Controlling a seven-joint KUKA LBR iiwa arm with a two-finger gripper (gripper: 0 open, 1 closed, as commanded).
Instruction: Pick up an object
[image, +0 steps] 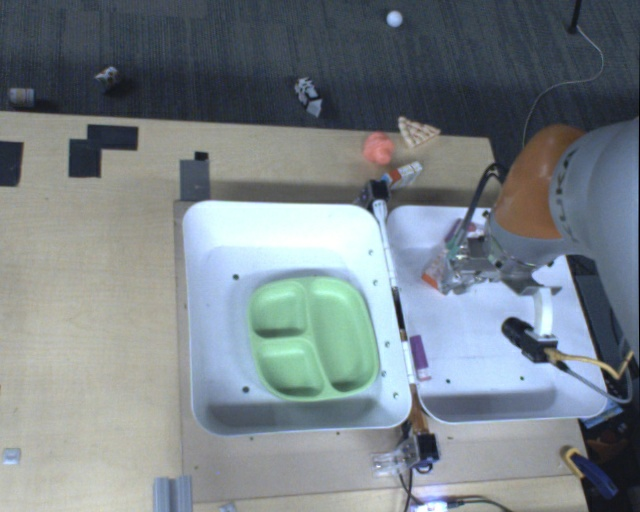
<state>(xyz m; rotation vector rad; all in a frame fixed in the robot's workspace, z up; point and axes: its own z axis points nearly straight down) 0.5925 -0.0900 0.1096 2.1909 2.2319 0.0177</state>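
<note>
Gripper (452, 268) low in right bin (470, 390) beside an orange-tipped object (429, 281), finger state cannot tell; risk: off-centre descent nudges it away, missing the grasp.

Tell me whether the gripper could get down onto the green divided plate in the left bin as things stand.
Probably yes. The green divided plate lies flat and alone in the left bin, with nothing above it. The gripper is over the right bin, so it would only have to cross the ridge between the bins.
</note>
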